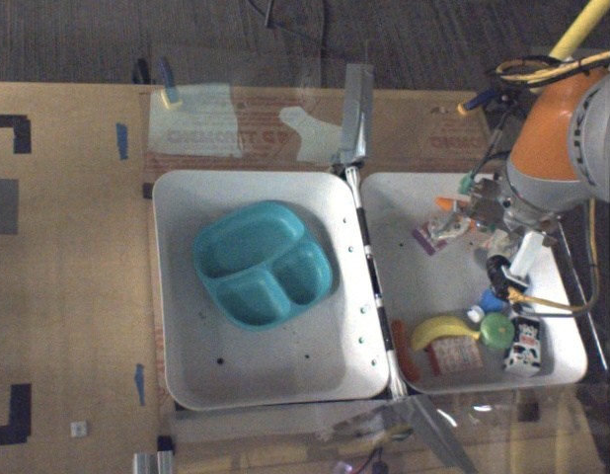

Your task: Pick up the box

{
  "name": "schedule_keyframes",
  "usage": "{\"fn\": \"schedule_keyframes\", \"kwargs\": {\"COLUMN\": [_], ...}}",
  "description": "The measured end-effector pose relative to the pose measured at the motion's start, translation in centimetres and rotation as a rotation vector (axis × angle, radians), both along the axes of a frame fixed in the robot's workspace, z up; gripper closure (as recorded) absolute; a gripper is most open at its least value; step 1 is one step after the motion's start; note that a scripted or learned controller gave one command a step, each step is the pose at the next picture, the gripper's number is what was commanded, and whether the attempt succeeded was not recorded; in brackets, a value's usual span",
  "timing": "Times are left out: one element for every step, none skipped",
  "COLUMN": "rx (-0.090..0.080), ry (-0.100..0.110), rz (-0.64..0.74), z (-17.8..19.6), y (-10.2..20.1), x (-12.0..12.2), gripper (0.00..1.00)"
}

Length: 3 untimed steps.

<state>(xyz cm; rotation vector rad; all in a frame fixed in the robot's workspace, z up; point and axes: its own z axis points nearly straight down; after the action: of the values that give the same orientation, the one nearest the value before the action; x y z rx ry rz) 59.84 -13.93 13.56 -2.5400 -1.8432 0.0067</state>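
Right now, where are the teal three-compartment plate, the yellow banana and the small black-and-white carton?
teal three-compartment plate [264, 263], camera view, the ridge where its compartments meet.
yellow banana [441, 329], camera view, mid-curve of the peel.
small black-and-white carton [524, 347], camera view, its printed face.

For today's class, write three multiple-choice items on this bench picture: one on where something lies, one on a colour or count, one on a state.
1. Where does the divided tray lie?
A. left bin
B. right bin
C. on the bench outside the bins

2. How many compartments does the tray have?
A. two
B. three
C. five

3. How does the small cow-patterned box lie?
A. held off the bin floor by the gripper
B. on the tray
C. on the right bin's floor, apart from the gripper

Key: 1 A, the teal tray sits within the left bin. 2 B, ridges split it into three wells. 3 C, the box rests near the right bin's lower corner beside a green ball, while the gripper is farther up.
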Motion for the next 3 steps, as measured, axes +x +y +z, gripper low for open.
{"fn": "schedule_keyframes", "kwargs": {"rx": [-0.004, 0.0, -0.003], "ry": [-0.011, 0.0, 0.0], "rz": [0.086, 0.006, -0.157], "z": [-4.9, 4.5, 8.5], "y": [4.2, 8.4, 10.7], "x": [-2.8, -9.0, -6.9], "gripper": [0.0, 0.0, 0.0]}}
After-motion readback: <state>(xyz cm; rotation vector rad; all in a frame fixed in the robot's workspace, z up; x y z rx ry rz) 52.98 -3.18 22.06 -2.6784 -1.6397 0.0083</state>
